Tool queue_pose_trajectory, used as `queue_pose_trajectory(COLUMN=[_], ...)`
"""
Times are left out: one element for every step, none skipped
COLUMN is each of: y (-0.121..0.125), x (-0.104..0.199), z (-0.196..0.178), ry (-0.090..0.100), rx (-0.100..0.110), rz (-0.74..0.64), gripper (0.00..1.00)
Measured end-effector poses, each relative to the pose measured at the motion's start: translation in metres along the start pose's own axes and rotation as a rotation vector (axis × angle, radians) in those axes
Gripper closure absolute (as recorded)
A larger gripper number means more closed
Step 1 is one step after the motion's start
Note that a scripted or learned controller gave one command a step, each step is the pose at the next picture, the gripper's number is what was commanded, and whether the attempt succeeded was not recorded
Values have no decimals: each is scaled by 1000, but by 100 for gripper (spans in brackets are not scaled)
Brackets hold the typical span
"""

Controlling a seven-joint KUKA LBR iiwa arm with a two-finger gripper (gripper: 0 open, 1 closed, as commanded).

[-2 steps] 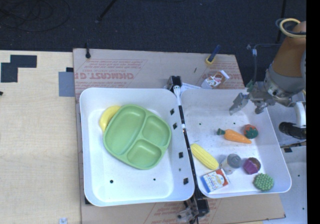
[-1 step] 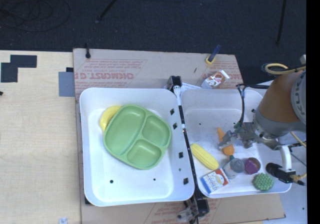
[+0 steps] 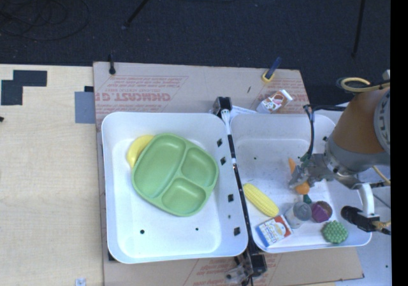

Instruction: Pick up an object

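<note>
Gripper [image 3: 302, 179] low in right bin [image 3: 268, 144], jaw state impossible to tell; orange piece [image 3: 302, 187] touching at 6 o'clock; corn cob [image 3: 261, 199] at 8 o'clock.

A single fixed camera looks down from above and at a slant onto a light wooden table [image 3: 44, 183]. It sits far enough back to take in two shallow white plastic bins side by side: the left bin [image 3: 121, 227] and the right bin [image 3: 268, 138], both resting on a flat brown cardboard sheet [image 3: 191, 87]. Dark blue carpeted floor [image 3: 191, 11] with black cables fills the top of the frame, so the far side of the scene lies upward. The grey arm with an orange band [image 3: 357, 128] enters from the right edge.
</note>
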State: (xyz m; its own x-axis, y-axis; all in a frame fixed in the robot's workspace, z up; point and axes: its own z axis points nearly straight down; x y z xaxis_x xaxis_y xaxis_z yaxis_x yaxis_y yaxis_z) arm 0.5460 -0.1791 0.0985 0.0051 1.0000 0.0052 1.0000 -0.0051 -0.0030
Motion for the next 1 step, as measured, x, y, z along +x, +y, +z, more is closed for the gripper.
queue_pose_trajectory(y=[24], x=[62], z=[-85], ry=[-4], rx=[-2], rz=[-6], gripper=[100])
